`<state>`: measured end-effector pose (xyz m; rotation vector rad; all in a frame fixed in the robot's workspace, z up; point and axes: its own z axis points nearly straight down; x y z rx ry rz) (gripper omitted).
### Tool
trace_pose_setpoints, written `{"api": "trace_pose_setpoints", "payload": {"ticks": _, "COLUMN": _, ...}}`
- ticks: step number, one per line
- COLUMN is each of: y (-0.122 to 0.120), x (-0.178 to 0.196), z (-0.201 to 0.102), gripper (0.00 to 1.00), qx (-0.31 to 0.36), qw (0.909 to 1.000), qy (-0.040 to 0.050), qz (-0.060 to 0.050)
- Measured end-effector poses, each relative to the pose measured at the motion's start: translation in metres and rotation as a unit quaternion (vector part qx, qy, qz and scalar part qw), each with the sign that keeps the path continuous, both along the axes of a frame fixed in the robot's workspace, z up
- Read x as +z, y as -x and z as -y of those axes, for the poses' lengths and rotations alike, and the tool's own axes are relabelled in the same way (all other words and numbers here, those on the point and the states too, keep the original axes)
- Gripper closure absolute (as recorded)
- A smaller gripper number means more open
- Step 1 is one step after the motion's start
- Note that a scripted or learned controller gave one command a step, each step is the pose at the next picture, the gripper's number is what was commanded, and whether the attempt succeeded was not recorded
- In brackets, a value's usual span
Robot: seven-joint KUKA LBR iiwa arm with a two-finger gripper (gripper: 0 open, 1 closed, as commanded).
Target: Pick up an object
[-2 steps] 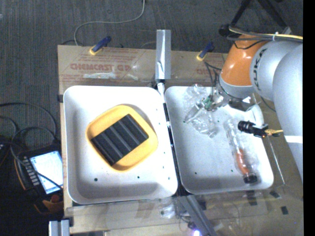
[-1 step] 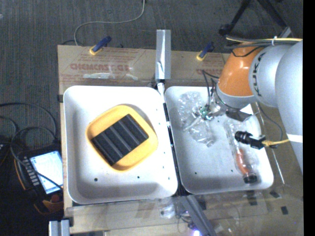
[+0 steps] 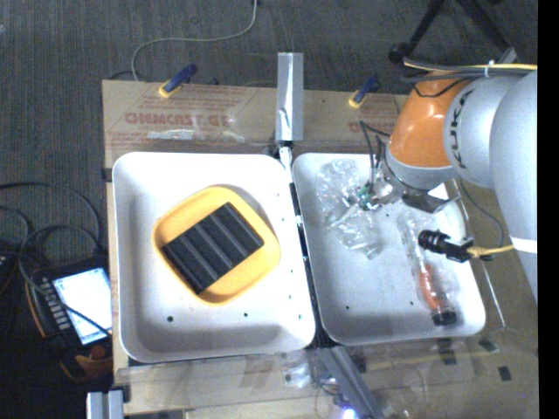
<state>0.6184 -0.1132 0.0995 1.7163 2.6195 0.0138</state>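
The grey arm (image 3: 515, 147) with its orange band (image 3: 424, 133) reaches in from the right over the upper part of the right bin (image 3: 349, 312). Its end effector (image 3: 371, 195) sits low over a heap of crumpled clear plastic (image 3: 345, 203) in that bin's upper left area; whether it is open or closed, and whether it has hold of anything, I cannot tell, as the wrist hides it.

Near the right bin's right wall lies a slim clear tube with orange contents (image 3: 430, 288). Its long axis runs nearly straight up and down the view, tilted slightly, with a dark cap at the lower end near the bin's bottom right corner. It lies flat, well apart from the end effector. A small black fitting with a yellow cable (image 3: 445, 246) hangs just above the tube's upper end.

The left bin (image 3: 140, 190) holds 1 yellow pad with a black ribbed top (image 3: 217, 243), lying flat and turned diagonally, its ribs running from lower left to upper right. Both bins rest side by side on the desk (image 3: 192, 120).
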Motion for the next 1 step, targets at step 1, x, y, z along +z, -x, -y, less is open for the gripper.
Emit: {"api": "trace_pose_setpoints", "payload": {"ticks": 1, "y": -0.0258, "x": 0.0850, "z": -0.0458, "gripper": 1.00, "qx": 0.132, "qw": 0.9912, "qy": 0.0022, "qz": -0.006}}
